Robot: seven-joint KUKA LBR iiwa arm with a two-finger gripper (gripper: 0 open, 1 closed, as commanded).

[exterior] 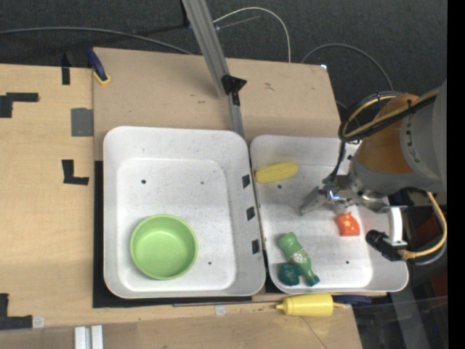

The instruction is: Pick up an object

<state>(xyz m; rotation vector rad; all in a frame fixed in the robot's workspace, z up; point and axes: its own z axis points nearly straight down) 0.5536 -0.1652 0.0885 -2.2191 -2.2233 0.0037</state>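
Camera view, looking down: two white bins side by side on the bench. Left bin (120, 147) has a green bowl (164, 246) in its near-left corner. Right bin (290, 147) holds a yellow corn-like piece (276, 171) at its far left, a green bottle (298, 257) lying near the front edge with a small teal object (290, 273) touching it, and an orange object (348, 225) toward the right side. Arm (396, 140) comes in from the right, orange band above the wrist. Gripper (317, 200) sits low in the right bin's middle, fingers spread apart, nothing between them. It is left of the orange object, just beside it, and nearer than the corn piece. A yellow bottle (309, 305) lies on the bench just outside the right bin's near edge.
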